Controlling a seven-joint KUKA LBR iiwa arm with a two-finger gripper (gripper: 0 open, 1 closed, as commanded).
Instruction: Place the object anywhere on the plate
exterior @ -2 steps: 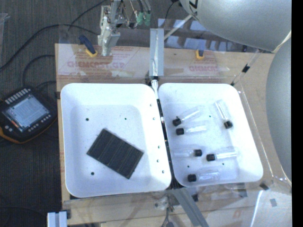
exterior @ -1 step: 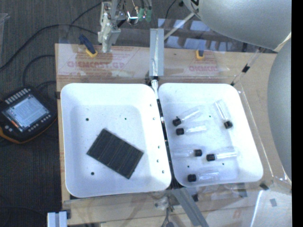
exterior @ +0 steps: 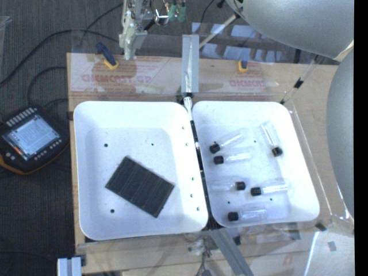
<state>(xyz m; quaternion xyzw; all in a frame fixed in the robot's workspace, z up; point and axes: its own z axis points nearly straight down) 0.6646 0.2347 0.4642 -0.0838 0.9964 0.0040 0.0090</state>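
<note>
The gripper (exterior: 131, 49) is seen at the top of the camera view, above the far edge of the bench (exterior: 80, 91) and beyond the left bin (exterior: 86, 125). Its fingers hang downward toward the wooden board, close by an orange clamp (exterior: 107, 57) with a blue handle. Whether the pincer is open or closed cannot be told at this distance and angle. Nothing is seen between the fingers, and no contact with any object is visible.

The plate (exterior: 140, 186) is recorded as a dark, flat, rectangular slab with faint ribbing along its surface. It lies on the floor of the left bin, turned at a slant to the bin walls, towards the near right part of the floor.

In the right bin (exterior: 299, 154), six clear vials with black caps are noted, all lying on their sides and apart from one another: vial (exterior: 227, 141) and vial (exterior: 232, 157) near the dividing wall, vial (exterior: 270, 138) at the far right, vial (exterior: 229, 185) and vial (exterior: 269, 188) at mid-floor, and vial (exterior: 247, 215) nearest the front rim.

A handheld control pendant (exterior: 30, 138) rests on the dark floor left of the bench.
</note>
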